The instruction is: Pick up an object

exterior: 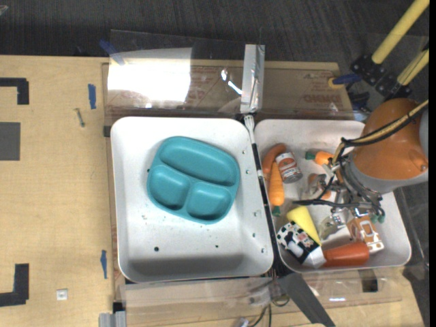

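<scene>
Claw (338, 213) low in the right bin (398, 247), amid clutter; wrist, cables and orange band (392, 145) cover it, so whether it is released or clenched cannot be told, and nothing is seen gripped. Candidate objects all in right bin. Orange carrot-shaped piece (275, 182) along the bin's left wall, long axis running near to far, slightly tilted, one end toward the far rim. Small jar (288, 167) with red cap and pale label just beside it, touching or nearly so; label print too small to read. Yellow wedge (304, 222) points toward the near-right corner, lying against a black-and-white patterned item (294, 240). Red elongated piece (346, 253) lies along the near wall, long axis left to right. Orange-and-white packet (366, 234) just right of the claw; markings illegible. Left bin (129, 203) holds a teal divided tray (193, 178), three compartments, long axis diagonal. No brand readable anywhere.
</scene>
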`<state>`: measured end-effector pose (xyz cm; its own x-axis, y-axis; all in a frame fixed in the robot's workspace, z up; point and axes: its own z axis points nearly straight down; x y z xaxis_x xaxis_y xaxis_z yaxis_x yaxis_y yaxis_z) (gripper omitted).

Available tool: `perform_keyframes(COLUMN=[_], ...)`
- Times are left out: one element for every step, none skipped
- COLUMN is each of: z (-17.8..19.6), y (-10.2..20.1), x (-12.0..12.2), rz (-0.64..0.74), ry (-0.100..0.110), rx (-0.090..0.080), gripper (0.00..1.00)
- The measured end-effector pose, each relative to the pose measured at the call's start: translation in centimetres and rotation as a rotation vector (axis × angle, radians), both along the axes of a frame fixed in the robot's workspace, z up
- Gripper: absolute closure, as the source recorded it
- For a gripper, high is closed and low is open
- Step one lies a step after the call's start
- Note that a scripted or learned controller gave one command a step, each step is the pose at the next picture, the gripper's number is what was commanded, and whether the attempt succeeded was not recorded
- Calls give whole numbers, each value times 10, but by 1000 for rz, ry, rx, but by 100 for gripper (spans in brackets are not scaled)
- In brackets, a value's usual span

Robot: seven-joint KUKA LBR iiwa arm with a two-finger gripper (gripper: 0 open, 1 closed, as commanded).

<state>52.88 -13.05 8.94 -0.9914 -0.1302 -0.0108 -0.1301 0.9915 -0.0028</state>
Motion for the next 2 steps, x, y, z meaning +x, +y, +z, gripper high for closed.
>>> perform_keyframes(z=[0,3], y=[8,-6], x=[33,49], rz=[-73,-203], ry=[-2,2], rx=[0,3], gripper=[0,0])
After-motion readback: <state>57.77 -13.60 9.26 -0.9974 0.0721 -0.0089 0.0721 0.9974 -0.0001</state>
